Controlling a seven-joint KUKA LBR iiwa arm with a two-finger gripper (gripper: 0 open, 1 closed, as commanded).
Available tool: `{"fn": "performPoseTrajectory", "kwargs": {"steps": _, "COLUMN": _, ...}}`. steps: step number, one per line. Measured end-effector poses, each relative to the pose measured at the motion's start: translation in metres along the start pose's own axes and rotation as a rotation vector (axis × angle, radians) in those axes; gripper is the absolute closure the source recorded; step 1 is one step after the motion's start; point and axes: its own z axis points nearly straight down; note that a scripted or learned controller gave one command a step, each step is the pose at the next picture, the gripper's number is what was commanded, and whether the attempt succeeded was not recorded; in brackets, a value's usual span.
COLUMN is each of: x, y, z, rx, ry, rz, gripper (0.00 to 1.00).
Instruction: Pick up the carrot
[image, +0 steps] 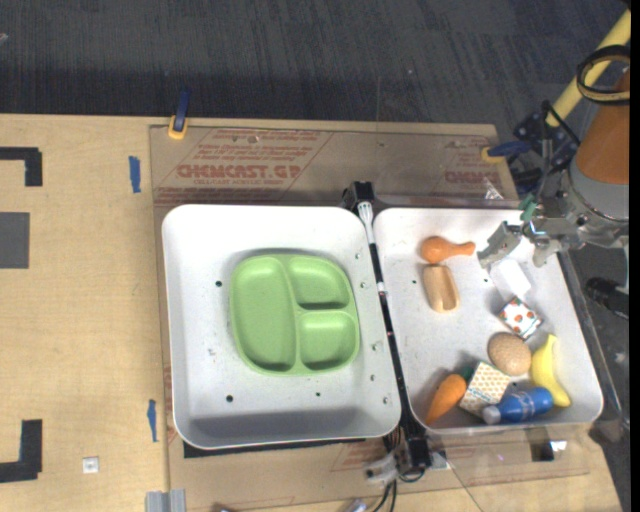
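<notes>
Camera view, looking down at a slant: the carrot (446, 396) lies on the floor of the right bin (462, 325), close to its near wall and toward its left side. Its long axis runs diagonally, with the thick orange end up and to the right, where it touches a patterned packet (488, 387), and the tapered end down and to the left. Just beyond the packet sit a tan egg-shaped item (509, 354), a blue bottle (518, 406) and a banana (548, 371). Farther up the bin lie a bread roll (440, 288) and an orange drumstick-shaped toy (444, 249). The gripper (528, 232) hangs over the bin's far right corner, its two fingers spread apart and nothing between them. The carrot therefore lies well apart from the gripper, toward the near side of the bench and somewhat to the left, diagonally across the bin. A grasp would probably need the fingers turned across the carrot's slanted axis. The left bin (200, 300) holds a green divided plate (295, 311).
</notes>
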Motion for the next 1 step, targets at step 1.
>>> {"fn": "performPoseTrajectory", "kwargs": {"steps": 1, "x": 0.0645, "y": -0.0418, "z": 0.1180, "rx": 0.001, "ry": 0.001, "rz": -0.169, "gripper": 0.00}}
